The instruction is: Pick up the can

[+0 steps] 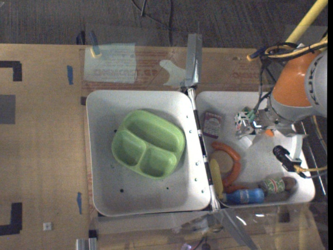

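Your can (274,185) lies ungrasped near the right bin's (307,189) front edge; the pincer's (248,123) state can't be told.

a: the arm (304,85) runs off the right edge, so most of its body is cut away; the grey and orange wrist blocks the right bin's (229,100) far right corner.

b: the gripper (248,123)?

a: a small blurred cluster of white and dark bits under the wrist. too small to tell how it stands.

b: the can (276,185)?

a: a smeared cylinder by the near wall; label unreadable, and its far end melts into a dark blob.

b: the purple packet (211,124)?

a: print too fine to read. the yellow pole (308,15) leaves at the top right corner.
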{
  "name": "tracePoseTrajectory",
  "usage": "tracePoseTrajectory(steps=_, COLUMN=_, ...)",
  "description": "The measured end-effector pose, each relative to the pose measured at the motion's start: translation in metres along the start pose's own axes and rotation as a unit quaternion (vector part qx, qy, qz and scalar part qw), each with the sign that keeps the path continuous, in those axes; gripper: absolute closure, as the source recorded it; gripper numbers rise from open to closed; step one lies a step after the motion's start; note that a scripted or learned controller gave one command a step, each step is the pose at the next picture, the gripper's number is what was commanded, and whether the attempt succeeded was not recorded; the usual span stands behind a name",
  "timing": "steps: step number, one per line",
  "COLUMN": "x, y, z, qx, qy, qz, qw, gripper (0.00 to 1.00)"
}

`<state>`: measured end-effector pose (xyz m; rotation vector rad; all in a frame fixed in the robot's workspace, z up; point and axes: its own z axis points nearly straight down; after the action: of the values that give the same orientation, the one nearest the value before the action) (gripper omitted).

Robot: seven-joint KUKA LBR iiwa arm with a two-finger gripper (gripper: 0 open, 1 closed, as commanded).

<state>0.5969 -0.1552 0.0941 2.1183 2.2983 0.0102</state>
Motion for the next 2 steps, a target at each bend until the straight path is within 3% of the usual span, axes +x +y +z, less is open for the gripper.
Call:
tracePoseTrajectory(steps=1, x=0.069, y=0.060, z=-0.176, qx=0.007, qy=0.002, qz=0.042, qw=0.9991, gripper=1.00)
tracePoseTrajectory(steps=2, x=0.036, y=0.031, z=-0.206, qx=0.007, qy=0.002, qz=0.033, qw=0.9994, gripper=1.00)
